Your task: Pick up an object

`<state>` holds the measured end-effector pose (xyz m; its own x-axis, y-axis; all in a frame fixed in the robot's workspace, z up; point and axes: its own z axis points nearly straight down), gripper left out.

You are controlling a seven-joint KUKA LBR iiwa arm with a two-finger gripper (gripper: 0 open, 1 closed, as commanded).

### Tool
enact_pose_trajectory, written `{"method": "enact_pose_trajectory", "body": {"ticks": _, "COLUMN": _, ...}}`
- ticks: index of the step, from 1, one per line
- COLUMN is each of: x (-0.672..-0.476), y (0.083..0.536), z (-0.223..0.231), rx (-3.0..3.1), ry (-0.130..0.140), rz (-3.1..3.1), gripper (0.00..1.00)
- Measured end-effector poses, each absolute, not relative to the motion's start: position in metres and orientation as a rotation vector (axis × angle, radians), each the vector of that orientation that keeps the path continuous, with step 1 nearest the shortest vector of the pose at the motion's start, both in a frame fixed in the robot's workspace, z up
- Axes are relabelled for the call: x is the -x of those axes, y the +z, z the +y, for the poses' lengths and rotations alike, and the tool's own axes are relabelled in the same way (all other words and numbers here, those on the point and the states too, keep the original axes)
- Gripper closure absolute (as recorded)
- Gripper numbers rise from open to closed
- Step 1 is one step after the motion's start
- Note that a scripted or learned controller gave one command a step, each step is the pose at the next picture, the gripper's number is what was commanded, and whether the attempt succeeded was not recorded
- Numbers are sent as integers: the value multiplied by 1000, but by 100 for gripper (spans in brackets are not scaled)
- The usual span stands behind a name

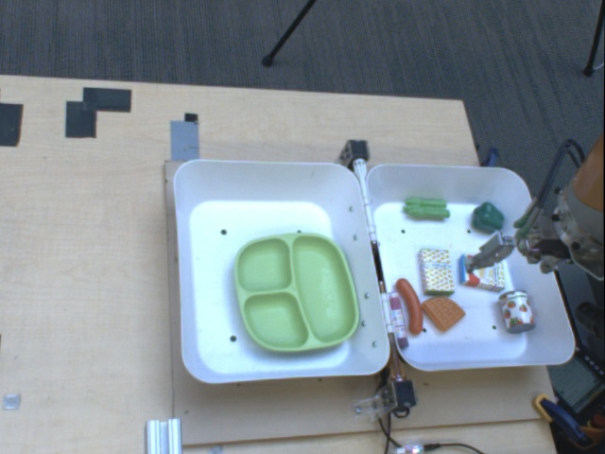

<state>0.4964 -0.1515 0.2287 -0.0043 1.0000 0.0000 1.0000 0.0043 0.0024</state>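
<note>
Two shallow white plastic bins sit side by side on the light wood counter (85, 253). Left bin (203, 282) holds a pale green three-compartment plastic plate (296, 292), roughly centred, lying flat. Right bin (544, 343) holds the small items: a green elongated toy vegetable (426, 208) near the far wall, a dark green rounded lump (488, 217) at the far right corner, a small patterned square packet (436, 270) in the middle, a red toy sausage (408, 304) near the left wall, an orange flat cracker-like piece (442, 313) just beside the sausage and below the packet, a small printed can-like object (513, 311) toward the near right, and a small colourful flat card or packet (488, 277) with red and blue on it. Grey arm enters from the right; end effector (492, 251) hangs low over the right bin, just above or touching the colourful flat card, between the packet and the can-like object. Fingers too small and blurred: cannot tell how far apart they are, nor whether anything is gripped. A black tripod leg (301, 17) crosses the dark carpet above the counter.
</note>
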Motion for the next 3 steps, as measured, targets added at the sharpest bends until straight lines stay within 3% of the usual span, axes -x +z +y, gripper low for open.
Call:
{"method": "enact_pose_trajectory", "body": {"ticks": 1, "x": -498, "y": 108, "z": -155, "rx": -2215, "ry": 4, "rz": 2224, "gripper": 0}}
{"method": "enact_pose_trajectory", "body": {"ticks": 2, "x": -499, "y": 118, "z": -154, "rx": -2215, "ry": 8, "rz": 2222, "gripper": 100}}
{"method": "enact_pose_trajectory", "body": {"ticks": 3, "x": -520, "y": 185, "z": -55, "rx": -2214, "ry": 6, "rz": 2226, "gripper": 100}}
